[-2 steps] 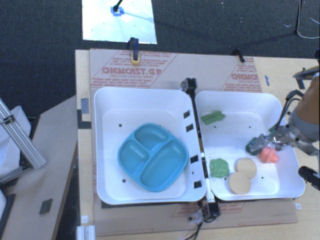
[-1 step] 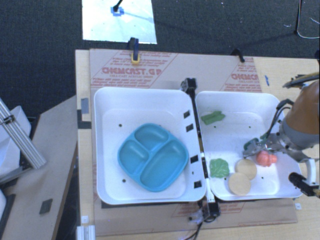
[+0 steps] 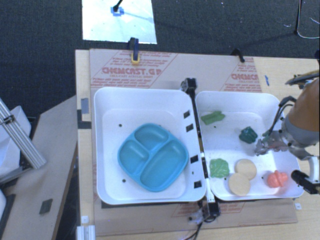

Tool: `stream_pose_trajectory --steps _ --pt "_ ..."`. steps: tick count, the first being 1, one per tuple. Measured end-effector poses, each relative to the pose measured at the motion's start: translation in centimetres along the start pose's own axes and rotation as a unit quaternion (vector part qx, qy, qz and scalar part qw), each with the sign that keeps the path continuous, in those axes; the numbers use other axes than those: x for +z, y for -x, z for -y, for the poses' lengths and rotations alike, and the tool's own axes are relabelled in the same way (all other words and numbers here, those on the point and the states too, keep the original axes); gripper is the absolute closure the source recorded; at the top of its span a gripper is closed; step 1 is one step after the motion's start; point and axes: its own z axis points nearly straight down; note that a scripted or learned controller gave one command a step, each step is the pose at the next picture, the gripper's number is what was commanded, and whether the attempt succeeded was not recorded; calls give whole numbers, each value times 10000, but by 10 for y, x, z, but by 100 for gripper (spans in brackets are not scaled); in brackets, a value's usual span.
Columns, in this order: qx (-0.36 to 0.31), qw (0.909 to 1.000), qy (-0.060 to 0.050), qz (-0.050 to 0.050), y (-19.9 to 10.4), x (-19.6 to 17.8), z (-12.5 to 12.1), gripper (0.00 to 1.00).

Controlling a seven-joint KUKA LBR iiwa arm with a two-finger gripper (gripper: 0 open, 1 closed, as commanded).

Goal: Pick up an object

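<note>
The counter [image 3: 165,64] carries two shallow white bins side by side. The left bin [image 3: 107,101] holds a blue divided plate [image 3: 152,156], lying flat near the middle of the bin floor, turned at an angle to the bin walls.

The right bin [image 3: 235,101] holds six small objects:
- A light green flat piece [image 3: 213,117] lies near the far left corner of this bin.
- A dark green lump [image 3: 248,134] lies near the middle of the bin floor.
- A green leafy piece [image 3: 219,167] lies near the left wall, toward the near edge.
- Two tan round discs lie close together by the near edge: the farther disc [image 3: 245,168] and the nearer disc [image 3: 239,184], which touch or overlap slightly.
- An orange-pink object [image 3: 275,179] lies near the near right corner.

The arm [image 3: 302,116] enters over the right wall of the right bin. The gripper [image 3: 266,146] is low over the bin floor, just right of the dark green lump and just beyond the farther disc. Its fingertips appear apart from both objects. No object is seen between the fingers. Whether the fingers are spread or closed cannot be told from this view, as the tip is small and blurred.

A yellow clamp [image 3: 135,51] sits at the far edge of the counter, behind the left bin.
</note>
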Motion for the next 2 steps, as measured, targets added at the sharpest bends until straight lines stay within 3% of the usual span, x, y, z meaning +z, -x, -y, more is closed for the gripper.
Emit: stream_pose_trajectory --steps 2 --pt "-16 10000 20 9 -2 -125 -6 100"
